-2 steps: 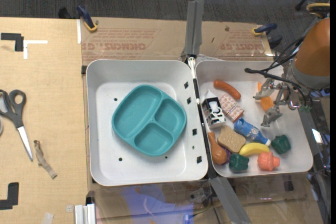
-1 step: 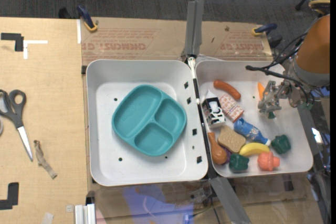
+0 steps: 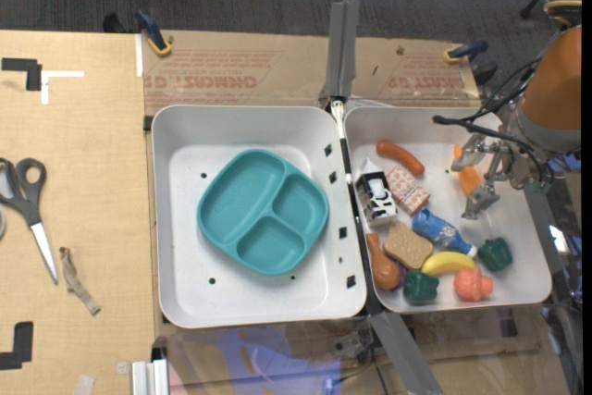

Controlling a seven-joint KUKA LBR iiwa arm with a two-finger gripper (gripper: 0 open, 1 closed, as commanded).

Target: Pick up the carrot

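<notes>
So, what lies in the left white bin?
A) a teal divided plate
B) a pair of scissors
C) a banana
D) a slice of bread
A: the teal divided plate lies inside the left bin, while the banana and bread slice are in the right bin and the scissors are on the bench.

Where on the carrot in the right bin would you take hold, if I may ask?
Across its middle, from straight above: the carrot seems to lie flat on the floor of the right bin, apart from the other toys, and the claw hangs just beside it.
</notes>
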